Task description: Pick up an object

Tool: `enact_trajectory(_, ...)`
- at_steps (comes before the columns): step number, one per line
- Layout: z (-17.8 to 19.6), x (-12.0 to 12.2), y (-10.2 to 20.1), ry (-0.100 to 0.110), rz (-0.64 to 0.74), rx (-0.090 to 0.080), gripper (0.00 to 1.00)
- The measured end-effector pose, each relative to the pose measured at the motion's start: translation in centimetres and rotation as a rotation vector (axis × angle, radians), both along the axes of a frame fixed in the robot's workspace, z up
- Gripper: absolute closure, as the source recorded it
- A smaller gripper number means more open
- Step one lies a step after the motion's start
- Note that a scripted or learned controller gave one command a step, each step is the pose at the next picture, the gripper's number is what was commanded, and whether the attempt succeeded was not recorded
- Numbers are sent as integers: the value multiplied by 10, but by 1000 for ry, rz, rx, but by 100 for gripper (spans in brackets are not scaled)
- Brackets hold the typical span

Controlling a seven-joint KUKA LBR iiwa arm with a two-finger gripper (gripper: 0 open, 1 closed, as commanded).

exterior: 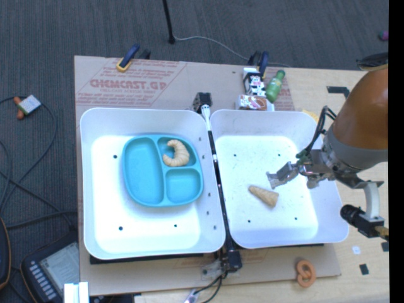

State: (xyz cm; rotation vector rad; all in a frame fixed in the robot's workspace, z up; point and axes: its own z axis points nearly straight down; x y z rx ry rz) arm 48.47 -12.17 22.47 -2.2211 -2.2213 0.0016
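My gripper (279, 177) hangs over the right bin (303, 229), reaching in from the right; I cannot tell how it is set, since the tip is small and blurred from this slant. Nothing shows caught in it. Just near and left of the tip lies the tan cone-shaped piece (264, 196), flat on the bin floor and apart from my tool. Its long axis runs from far-left to near-right, with the narrow end toward the far left and the broader, rounded end toward the near right. Its surface looks matte and slightly ridged, like a pastry or wafer.

Across the divider, the left bin (101, 232) holds a smooth blue plastic tray (142, 182) with three compartments; a curled, pale croissant-like piece (177, 152) sits in its far-right compartment. An orange ring (305, 273) lies on the cardboard (95, 84) near the right bin.
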Motion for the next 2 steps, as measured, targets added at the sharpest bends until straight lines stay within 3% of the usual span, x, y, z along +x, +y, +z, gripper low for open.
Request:
enact_trajectory(1, -137, 1, -44, -8, -2, -2, 0)
enact_trajectory(2, -137, 1, -44, -8, -2, -2, 0)
